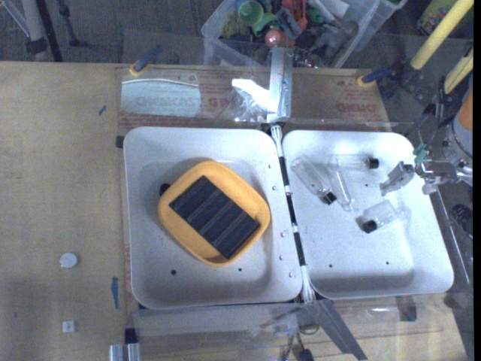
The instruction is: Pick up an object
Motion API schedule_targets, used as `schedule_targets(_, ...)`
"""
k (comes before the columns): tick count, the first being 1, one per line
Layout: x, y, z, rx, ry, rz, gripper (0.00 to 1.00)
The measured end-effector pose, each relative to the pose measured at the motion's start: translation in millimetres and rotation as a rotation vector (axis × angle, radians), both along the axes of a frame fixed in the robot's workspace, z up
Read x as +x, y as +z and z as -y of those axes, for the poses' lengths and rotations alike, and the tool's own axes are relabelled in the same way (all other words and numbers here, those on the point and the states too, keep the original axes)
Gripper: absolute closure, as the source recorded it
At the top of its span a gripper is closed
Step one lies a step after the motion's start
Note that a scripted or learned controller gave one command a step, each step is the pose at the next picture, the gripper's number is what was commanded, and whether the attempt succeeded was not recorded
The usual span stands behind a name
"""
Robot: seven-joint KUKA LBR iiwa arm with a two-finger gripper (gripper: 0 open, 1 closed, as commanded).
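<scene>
The left bin was smooth white plastic with rounded corners, and it held a yellow pad, a rounded square with a black ribbed panel on its top. The right bin had the same shape and held three small clear bottles with black caps: one near its left wall, one near its back, and one toward its right side. The metal hand hung over the right rim of this bin, above the bottles. I cannot tell if it was clenched or released. The table was flat pale wood.
</scene>
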State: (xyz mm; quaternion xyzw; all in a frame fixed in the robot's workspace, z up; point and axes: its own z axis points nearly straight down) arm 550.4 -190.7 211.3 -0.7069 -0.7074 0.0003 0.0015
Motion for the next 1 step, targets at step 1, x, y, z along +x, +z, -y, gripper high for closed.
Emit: schedule_targets(1, 5.2, -123.7, -24.5, -0.003, -0.068, 0.010, 0.00)
